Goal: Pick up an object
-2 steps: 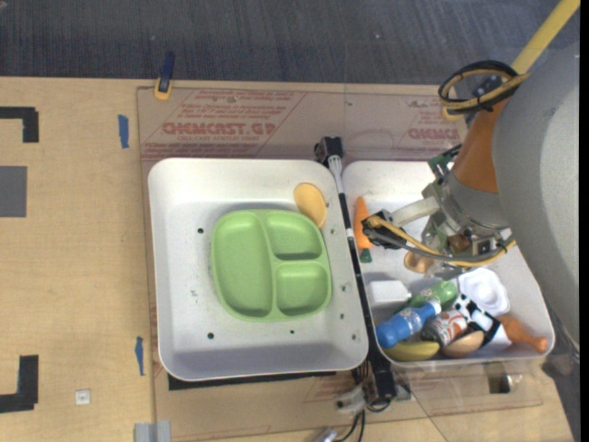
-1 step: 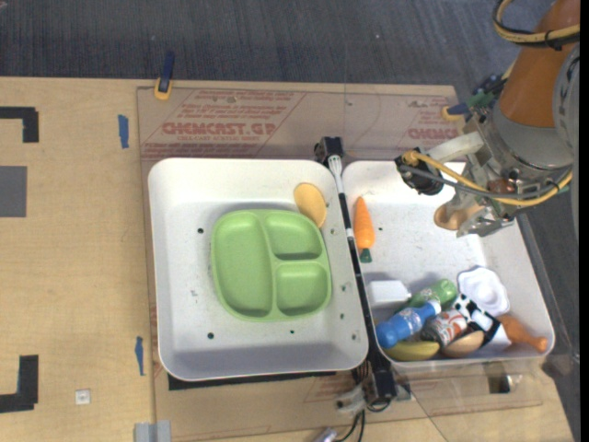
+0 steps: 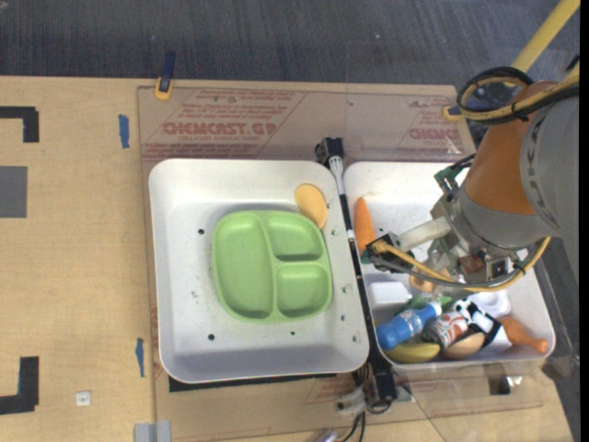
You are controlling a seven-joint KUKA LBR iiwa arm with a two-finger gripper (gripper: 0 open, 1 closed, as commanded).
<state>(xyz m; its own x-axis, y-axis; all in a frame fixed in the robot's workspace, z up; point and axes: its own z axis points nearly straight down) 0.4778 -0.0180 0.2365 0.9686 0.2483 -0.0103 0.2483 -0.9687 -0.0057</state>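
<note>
Where the right bin comes nearest the camera, a small heap of objects lies along its 6 o'clock wall. A yellow banana lies flat against that wall, curved and dull at the ends. Touching it from above is a blue bottle on its side, with a white cap pointing toward 2 o'clock. Just beside the bottle, toward 3 o'clock, sits a red, white and black toy that I cannot make out further, and past it, in the 4 o'clock corner, an orange cone-shaped piece lies with its tip outward.

Above this heap hangs the gripper, low over the middle of the right bin, beneath the grey arm and its orange band. Yellow and black cables loop out of it toward 9 o'clock. Whether the claw is spread or pressed together cannot be told from this slant, and nothing can be seen pinched in it.

Farther back, at the bin's 10 o'clock side, an orange carrot lies along the divider, pointed end away from the camera.

Over in the left bin, a green divided plate lies at the centre. A yellow-orange fruit rests at 1 o'clock, just beside the plate's rim.

Beyond both bins, a blue clamp grips the far edge of the bench.
</note>
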